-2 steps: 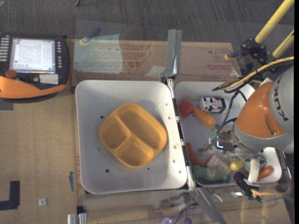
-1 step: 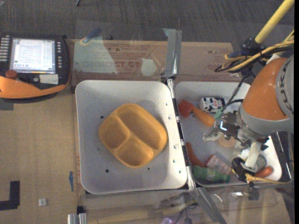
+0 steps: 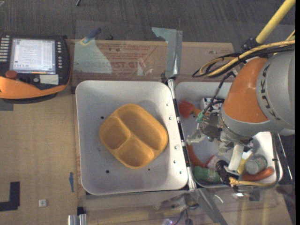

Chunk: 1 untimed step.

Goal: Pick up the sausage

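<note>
We saw a brown bench (image 3: 37,144) carrying two shallow white bins side by side. The left bin (image 3: 89,125) sat near the middle of the bench, and the right bin (image 3: 269,142) touched it along a shared edge. A pendant (image 3: 33,64) with an orange body and a lit screen lay on the bench, up and to the left of the left bin. Behind the left bin lay a flat cardboard sheet (image 3: 126,57) with clear tape on it. A black mark (image 3: 11,196) showed on the bench, down and left of the left bin.
</note>
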### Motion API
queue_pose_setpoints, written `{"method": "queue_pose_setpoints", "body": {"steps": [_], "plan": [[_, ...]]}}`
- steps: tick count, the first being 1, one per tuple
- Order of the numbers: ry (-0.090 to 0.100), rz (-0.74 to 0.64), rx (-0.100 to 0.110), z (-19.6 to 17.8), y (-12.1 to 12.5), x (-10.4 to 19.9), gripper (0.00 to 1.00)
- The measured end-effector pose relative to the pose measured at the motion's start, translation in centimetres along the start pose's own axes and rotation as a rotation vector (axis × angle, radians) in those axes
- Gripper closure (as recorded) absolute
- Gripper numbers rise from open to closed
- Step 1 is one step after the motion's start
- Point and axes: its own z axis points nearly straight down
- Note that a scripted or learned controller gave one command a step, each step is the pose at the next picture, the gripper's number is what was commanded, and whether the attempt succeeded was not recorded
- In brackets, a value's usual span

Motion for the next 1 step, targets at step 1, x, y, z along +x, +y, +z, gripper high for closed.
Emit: {"method": "queue_pose_setpoints", "body": {"steps": [1], "plan": [[-0.001,-0.222,-0.003,-0.02,3.53,-5.16,0.00]]}}
